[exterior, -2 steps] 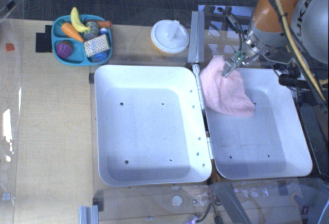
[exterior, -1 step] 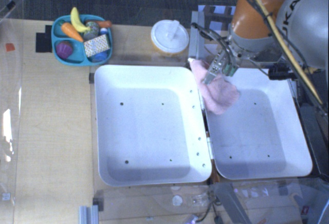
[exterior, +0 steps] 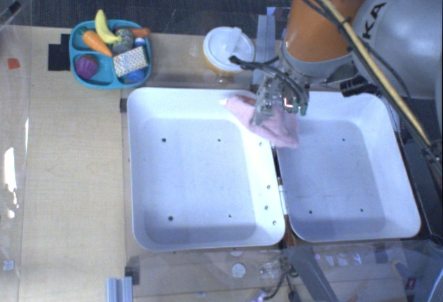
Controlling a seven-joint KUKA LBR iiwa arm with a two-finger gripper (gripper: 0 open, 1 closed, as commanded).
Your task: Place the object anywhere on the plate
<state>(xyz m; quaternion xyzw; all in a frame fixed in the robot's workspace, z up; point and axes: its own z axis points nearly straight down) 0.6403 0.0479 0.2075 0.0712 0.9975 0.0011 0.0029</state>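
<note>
A pink cloth (exterior: 279,129) hangs over the divide between the two white bins, near their back edge. My gripper (exterior: 264,113) comes down from the orange-banded wrist and is shut on the cloth's upper part; the fabric bunches around the fingers and droops to the lower right. The blue divided plate (exterior: 73,52) lies on the wooden bench at the far left, well apart from the gripper. It carries a toy banana (exterior: 104,28), a carrot (exterior: 96,42), a purple piece (exterior: 86,66) and a speckled block (exterior: 131,58).
The left bin (exterior: 201,169) and right bin (exterior: 346,183) sit side by side below the gripper. A white bowl with a yellow rim (exterior: 226,50) stands behind the left bin. A black patch (exterior: 58,56) lies beside the plate.
</note>
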